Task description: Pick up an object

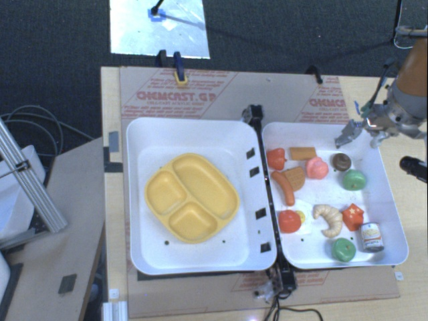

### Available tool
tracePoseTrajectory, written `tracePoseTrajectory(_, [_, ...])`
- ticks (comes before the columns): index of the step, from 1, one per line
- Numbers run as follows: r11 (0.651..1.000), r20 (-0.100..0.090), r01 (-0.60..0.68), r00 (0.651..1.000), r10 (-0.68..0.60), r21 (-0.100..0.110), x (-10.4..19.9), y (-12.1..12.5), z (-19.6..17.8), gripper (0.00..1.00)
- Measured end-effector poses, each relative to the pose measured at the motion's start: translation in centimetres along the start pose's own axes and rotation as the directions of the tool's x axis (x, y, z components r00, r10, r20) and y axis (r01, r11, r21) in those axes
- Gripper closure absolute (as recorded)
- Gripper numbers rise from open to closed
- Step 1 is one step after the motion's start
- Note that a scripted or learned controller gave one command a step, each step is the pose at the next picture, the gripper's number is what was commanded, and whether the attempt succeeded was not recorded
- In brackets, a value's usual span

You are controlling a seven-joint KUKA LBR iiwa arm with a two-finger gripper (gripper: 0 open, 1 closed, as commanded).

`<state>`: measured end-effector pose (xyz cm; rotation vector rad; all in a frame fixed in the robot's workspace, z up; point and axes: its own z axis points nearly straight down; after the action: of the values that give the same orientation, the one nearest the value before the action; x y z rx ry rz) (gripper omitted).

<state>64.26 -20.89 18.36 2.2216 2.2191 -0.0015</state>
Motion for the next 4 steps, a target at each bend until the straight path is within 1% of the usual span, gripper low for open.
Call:
tracePoseTrajectory(1, [1.0,0.002,0.006,1.0,-0.006,-0.011,0.2,2.8,-10.5,0.0])
tracePoseTrajectory(2, [1.0,-0.002,0.014,1.0,-0.014,-0.013,8.7,2.8,-19.0,0.0])
tracePoseTrajectory(3, [1.0,-0.003,0.01,1.0,-0.01,-0.003,13.3,2.6,-18.9,0.0])
tracePoseTrajectory(4, [1.0,-0.002,0.01,1.0,-0.01,-0.002,18.8,2.6,-16.9,0.0])
